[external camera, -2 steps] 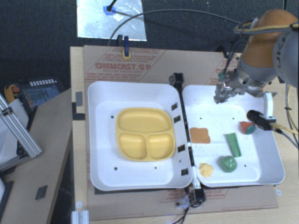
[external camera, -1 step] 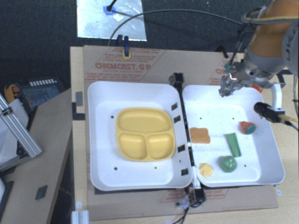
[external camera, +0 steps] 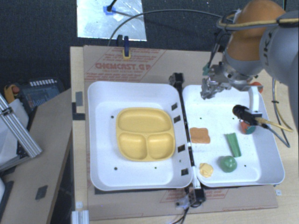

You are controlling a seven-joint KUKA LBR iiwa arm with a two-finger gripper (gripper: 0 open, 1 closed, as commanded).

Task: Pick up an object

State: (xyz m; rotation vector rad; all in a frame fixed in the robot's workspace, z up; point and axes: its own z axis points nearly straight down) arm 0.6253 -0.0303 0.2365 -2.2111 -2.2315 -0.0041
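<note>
My gripper hangs over the back left part of the right bin, above bare white floor. Nothing shows under it or in it. Toward the front of that bin lie a flat orange piece, a green stick, a round green item and a small yellow item. A red and teal item sits near the bin's right wall, well to the right of the gripper.
The left bin holds a yellow divided tray. A black clip sits at the back of the ridge between the two bins. A small orange-red thing shows by the right bin's back edge, partly hidden by the wrist.
</note>
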